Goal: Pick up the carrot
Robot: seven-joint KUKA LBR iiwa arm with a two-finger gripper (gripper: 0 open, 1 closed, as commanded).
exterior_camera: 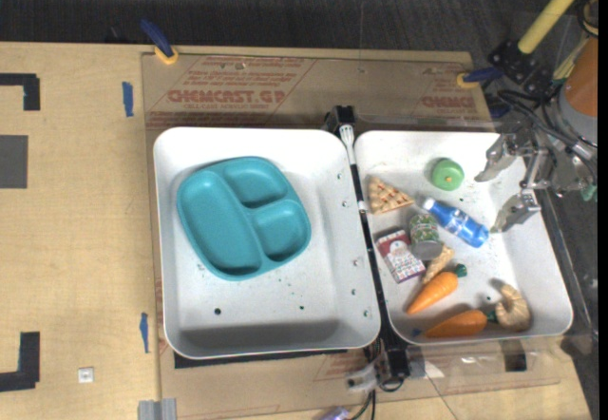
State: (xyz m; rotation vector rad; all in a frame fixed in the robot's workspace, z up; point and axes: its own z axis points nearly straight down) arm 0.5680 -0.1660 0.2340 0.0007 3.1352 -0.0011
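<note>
Looking down on your bench, you've got two shallow white bins side by side. Your left bin point(180, 247) holds just one thing, a teal divided plate point(244, 216) with three compartments, sitting a bit toward the back left. A few dark specks dot the bin floor in front of it.

Your right bin point(546, 261) is the busy one. Up near the back there's a green ball-ish thing point(446, 173), maybe a lime or apple. Left of it, close to the divider, sits a waffle-patterned wedge point(387, 195). A blue bottle point(455, 223) with a white cap lies tilted in the middle, just beside a small grey-green can point(425, 235), and a red-and-white packet point(401, 255) lies flat next to that.

The carrot point(435, 291) you're after is in the front half of that bin, lying at a slant with its green top pointing up and right. A second orange piece point(456, 323) lies along the front wall, just below it, and a tan knobbly item point(512, 306) touches its right end. Hard to say what that tan one is.

Your gripper point(511, 182) hangs over the right bin's back right part, fingers spread apart with nothing between them, well apart from the carrot. The arm above it gets cut off by the edge, so you only catch a bit of orange band and cabling.
</note>
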